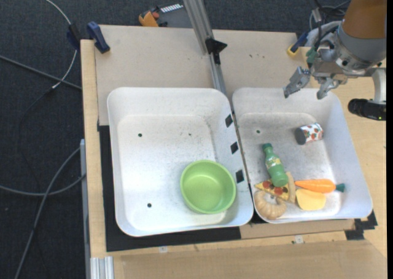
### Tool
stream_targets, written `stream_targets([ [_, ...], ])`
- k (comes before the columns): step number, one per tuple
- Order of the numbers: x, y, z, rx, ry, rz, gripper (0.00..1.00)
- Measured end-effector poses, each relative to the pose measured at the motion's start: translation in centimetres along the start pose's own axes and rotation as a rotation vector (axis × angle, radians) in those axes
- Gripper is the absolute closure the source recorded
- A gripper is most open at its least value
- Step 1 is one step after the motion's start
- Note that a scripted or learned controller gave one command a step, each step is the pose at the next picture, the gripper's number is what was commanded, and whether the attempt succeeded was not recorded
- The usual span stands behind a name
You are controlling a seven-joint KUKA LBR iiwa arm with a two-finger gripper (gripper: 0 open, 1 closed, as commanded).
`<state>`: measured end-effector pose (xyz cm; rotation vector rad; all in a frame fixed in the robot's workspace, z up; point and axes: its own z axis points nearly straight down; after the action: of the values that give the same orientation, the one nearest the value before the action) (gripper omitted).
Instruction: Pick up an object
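My gripper (310, 87) hangs open over the back edge of the right bin (353, 167), with nothing between its fingers. Below it in that bin lie a small can (309, 133) with a red and white label, a green bottle (273, 164), an orange carrot (317, 185), a yellow wedge (310, 200), a pizza slice (275, 190) and a tan pastry (271, 206). The can is the closest of these, a short way in front of the fingers. A green bowl (207, 186) sits in the left bin (123, 149) near its front right corner.
A slanted metal pole (199, 19) runs from the top down to the gap between the bins. Blue clamps (98, 37) hold the bench board at the back. Cables lie on the dark floor to the left.
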<state>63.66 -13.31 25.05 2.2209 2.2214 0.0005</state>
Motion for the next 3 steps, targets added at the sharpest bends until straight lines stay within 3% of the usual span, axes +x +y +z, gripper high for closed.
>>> stream_targets([
  [3,-0.7,0.1,15.1,0.005,0.001,0.000,0.00],
])
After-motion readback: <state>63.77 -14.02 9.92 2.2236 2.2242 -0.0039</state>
